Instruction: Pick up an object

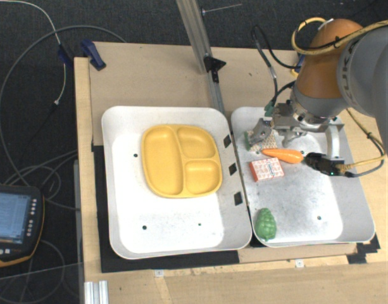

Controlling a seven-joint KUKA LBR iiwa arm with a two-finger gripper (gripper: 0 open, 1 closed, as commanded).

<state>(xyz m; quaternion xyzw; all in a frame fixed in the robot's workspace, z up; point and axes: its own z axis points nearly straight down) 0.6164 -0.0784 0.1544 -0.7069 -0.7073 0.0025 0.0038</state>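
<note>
Below, gripper (277, 133) near smooth tapered carrot (283, 155).

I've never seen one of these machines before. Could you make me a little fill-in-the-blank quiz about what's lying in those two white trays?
1. The yellow plate with three sections lies in the ____ bin.
2. The orange carrot lies in the ____ bin.
3. The green object lies near that bin's ____ edge.
4. Just below the carrot lies a small ____ box.

Missing words: left; right; front; red-and-white
</note>
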